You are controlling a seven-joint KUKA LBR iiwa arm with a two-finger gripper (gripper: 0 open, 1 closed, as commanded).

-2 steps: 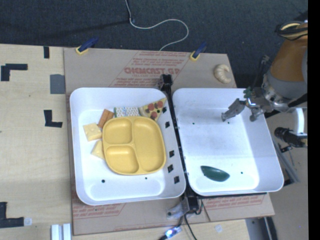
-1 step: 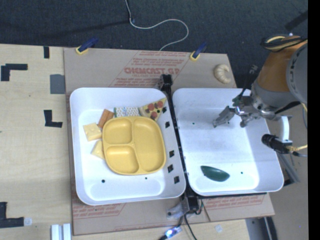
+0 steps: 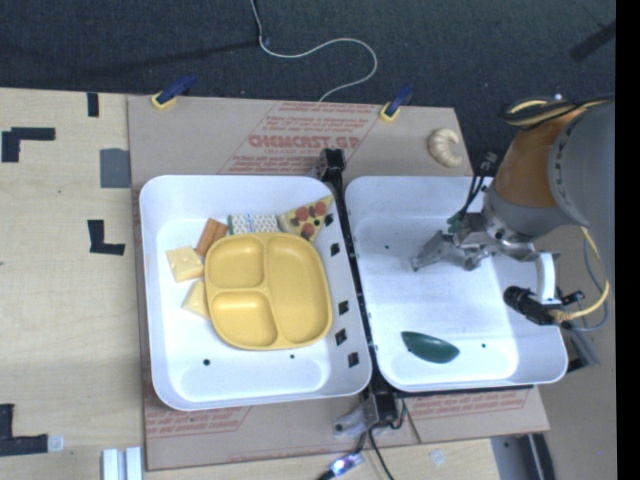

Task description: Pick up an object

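1. Dark carpet runs across the top of the camera view, with a thin white cable (image 3: 318, 50) looping over it; below lies a pale wooden bench (image 3: 60, 298) marked with black tape pieces.
2. Cardboard sheet (image 3: 300, 138), printed in red, lies on the bench under both bins, held at its far edge by two blue-and-yellow clamps (image 3: 175, 90).
3. Left bin (image 3: 165, 368), white and shallow: holds a yellow divided plate (image 3: 268, 290) with three compartments, lying flat near the middle.
4. Tucked at the plate's left edge: a pale yellow square piece (image 3: 184, 263) and an orange-brown piece (image 3: 211, 234), both partly touching the plate.
5. Along the plate's far edge: a small patterned strip (image 3: 255, 224) and a pizza-like toy slice (image 3: 310, 214), near the bin's right wall.
6. Right bin (image 3: 400, 208), white and shallow, just beside the left one: a dark green flat object (image 3: 430, 346) lies near its front wall, well apart from the gripper.
7. Gripper (image 3: 420, 261): low over the middle of the right bin, pointing left; whether the jaws are wide or narrow cannot be told, and nothing shows between them.
8. Arm (image 3: 560, 178), grey with an orange band, reaches in from the right.
9. Beige rounded object (image 3: 447, 146) rests on the cardboard beyond the right bin.
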